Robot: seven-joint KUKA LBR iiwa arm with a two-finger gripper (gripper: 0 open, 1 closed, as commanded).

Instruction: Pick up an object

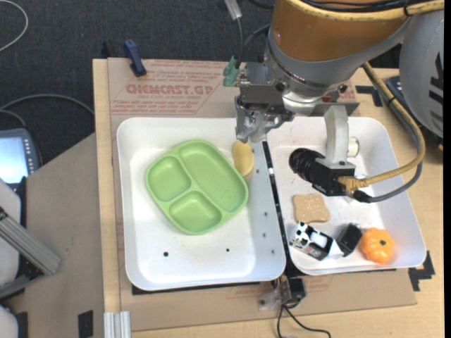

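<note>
the big orange-banded grey arm (338, 20) loomed; its claw (248, 134), grip unclear, should centre squarely over the pale yellow potato-shaped lump (243, 158) first.

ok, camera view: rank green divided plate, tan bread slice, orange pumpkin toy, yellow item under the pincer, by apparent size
1. Green three-compartment plastic plate, by far the largest.
2. Tan bread slice.
3. Small orange pumpkin toy, close to the bread slice, so that pair is unsure.
4. Pale yellow rounded item, partly hidden by the pincer; its rank is unsure.

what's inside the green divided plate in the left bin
Nothing visible lies in the green three-compartment plastic plate; its sections look bare. A pale yellow rounded object sits beside its right rim, below the end effector.
</note>
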